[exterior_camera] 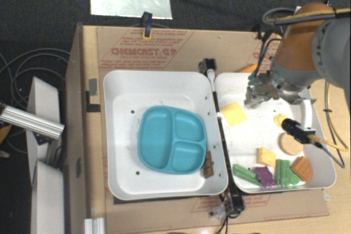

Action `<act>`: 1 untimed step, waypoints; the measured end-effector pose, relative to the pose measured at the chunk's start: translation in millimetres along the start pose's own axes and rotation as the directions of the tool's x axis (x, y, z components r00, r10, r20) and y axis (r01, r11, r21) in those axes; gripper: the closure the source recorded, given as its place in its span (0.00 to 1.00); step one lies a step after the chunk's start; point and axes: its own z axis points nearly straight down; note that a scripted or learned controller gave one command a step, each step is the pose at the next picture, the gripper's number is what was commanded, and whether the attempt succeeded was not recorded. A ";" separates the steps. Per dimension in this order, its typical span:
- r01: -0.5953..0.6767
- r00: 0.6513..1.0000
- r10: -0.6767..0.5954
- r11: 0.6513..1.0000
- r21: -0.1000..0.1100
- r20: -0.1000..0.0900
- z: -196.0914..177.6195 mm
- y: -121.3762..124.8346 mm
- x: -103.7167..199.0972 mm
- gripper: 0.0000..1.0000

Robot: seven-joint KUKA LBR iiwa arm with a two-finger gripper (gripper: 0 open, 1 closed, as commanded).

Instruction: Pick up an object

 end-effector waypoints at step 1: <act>-0.006 1.000 0.006 1.000 0.001 0.001 -1.5 -17.6 -9.2 1.00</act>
